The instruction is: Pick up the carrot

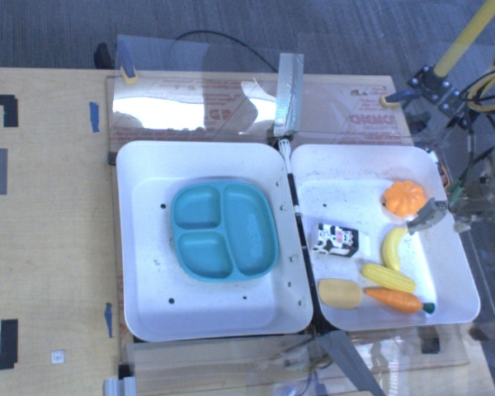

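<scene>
Camera view: carrot [393, 299] is lying in the right bin [346, 167], just below the corn [387, 277]; gripper [426, 216] state cannot be determined.

Red print on the clear panel [371, 110] behind the bins (mirrored, too faint to read).

Two bins sat side by side on bench. Left bin [140, 246] held a divided tray [224, 229] at its centre. Right bin [346, 167] held the rest: pumpkin [404, 197] toward back right, banana [392, 247] before it, corn cob [388, 277] next, carrot [394, 299] nearest front edge, touching corn. Potato [340, 293] lay left of carrot; small carton [337, 239] behind potato. Gripper [425, 217] was just right of pumpkin, above banana.
</scene>
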Robot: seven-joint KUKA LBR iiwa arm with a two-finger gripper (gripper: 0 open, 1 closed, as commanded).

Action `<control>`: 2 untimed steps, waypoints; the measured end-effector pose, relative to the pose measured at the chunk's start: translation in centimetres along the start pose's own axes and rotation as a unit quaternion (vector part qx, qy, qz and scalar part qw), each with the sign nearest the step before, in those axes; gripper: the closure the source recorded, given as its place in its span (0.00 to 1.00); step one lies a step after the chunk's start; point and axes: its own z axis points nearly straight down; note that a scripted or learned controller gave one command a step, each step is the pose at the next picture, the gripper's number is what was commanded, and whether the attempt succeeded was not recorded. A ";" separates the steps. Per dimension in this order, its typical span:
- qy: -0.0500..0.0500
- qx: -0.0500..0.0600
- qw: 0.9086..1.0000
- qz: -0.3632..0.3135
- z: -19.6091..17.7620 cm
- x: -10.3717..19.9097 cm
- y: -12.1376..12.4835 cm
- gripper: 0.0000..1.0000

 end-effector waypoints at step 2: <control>0.006 -0.004 0.997 -0.074 13.0 -2.1 13.7 0.00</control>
